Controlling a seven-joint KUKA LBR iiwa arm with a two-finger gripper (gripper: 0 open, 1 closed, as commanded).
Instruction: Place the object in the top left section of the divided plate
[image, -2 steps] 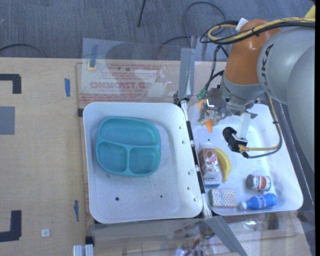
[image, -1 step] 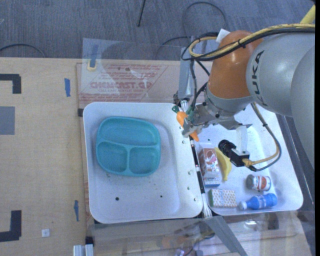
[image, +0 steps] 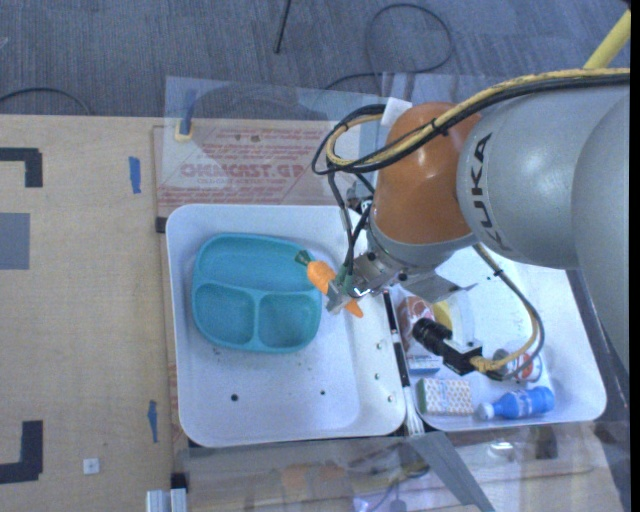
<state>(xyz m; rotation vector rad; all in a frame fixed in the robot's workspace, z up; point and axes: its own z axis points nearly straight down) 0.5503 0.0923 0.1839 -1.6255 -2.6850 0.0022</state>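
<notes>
Carrot (image: 322, 273) seemingly at tool (image: 350, 288) tip.

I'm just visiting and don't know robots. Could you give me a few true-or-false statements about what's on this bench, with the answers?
1. The divided plate is teal. True.
2. The plate sits in the right bin. False: it lies in the left bin.
3. An orange carrot toy is at the plate's right edge, by the gripper. True.
4. A blue bottle lies in the right bin. True.
5. The plate's sections hold food. False: all sections look bare.
</notes>
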